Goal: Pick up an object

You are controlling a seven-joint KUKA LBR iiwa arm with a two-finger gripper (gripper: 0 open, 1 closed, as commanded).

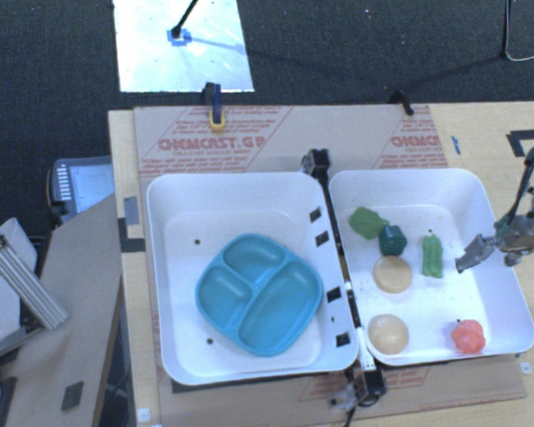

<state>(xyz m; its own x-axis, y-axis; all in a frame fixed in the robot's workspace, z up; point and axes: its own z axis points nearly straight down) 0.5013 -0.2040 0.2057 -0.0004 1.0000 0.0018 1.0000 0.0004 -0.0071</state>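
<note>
Grey gripper (472, 254) hovered just right of the green block (431, 256), grip state unclear; nothing appeared lifted, the pick still undone.

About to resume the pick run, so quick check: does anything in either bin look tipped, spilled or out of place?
Nothing stands out. The blue divided plate lies flat in the left bin, turned at a slant but not tipped. The small items in the right bin lie apart except the green piece touching the dark teal one.
</note>
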